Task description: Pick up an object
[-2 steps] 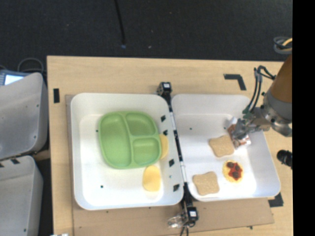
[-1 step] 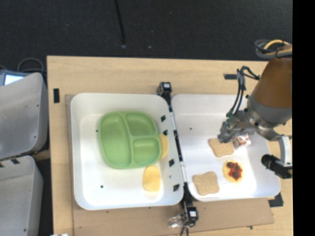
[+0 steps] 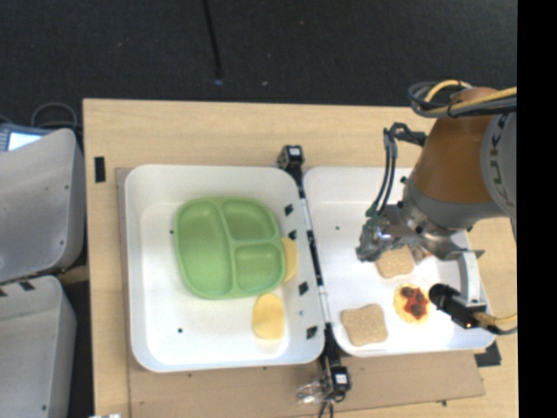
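Note:
My gripper (image 3: 383, 244) hangs low in the right bin (image 3: 344, 212), its tip right above a tan bread slice (image 3: 396, 264) that the wrist partly hides. A second bread slice (image 3: 365, 324) lies near the bin's front edge. A small round pizza-like piece with red topping (image 3: 412, 303) sits beside it to the right. In the left bin (image 3: 148, 320) lies a green divided plate (image 3: 230, 246), with a yellow oval piece (image 3: 268, 315) in front of it and another yellow piece (image 3: 290, 258) peeking out at the plate's right edge.
The arm's grey body and orange band (image 3: 457, 159) cover the right bin's far right part. A black clip (image 3: 289, 156) sits at the top of the divider between the bins, another fitting (image 3: 333, 377) at its bottom. Grey equipment (image 3: 35, 207) stands left of the bench.

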Motion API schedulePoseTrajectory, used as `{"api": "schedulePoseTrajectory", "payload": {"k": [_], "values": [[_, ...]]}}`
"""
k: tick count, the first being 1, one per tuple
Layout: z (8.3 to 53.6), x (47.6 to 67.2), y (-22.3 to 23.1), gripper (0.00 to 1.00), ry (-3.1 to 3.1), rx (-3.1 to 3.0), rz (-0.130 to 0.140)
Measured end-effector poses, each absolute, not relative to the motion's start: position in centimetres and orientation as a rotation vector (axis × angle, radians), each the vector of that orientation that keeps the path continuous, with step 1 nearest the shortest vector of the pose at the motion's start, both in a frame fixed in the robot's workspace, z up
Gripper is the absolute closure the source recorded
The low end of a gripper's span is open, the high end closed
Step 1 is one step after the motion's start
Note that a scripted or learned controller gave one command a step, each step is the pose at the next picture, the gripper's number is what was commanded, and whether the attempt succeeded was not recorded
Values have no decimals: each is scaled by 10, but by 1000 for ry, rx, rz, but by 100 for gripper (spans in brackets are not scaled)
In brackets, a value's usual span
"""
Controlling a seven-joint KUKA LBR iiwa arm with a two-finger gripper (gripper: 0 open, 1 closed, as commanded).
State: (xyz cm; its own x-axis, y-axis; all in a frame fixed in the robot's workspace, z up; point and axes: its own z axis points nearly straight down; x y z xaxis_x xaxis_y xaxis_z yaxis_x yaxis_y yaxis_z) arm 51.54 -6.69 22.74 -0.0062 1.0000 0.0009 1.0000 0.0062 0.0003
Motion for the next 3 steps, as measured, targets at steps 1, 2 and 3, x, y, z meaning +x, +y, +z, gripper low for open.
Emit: {"api": "schedulePoseTrajectory", "payload": {"k": [1,2,3], "values": [[229,504,-18,100,-2228,-2214,-2],[242,504,30,100,-2230,-2214,-4],[234,510,86,100,-2230,-2213,-2]]}}
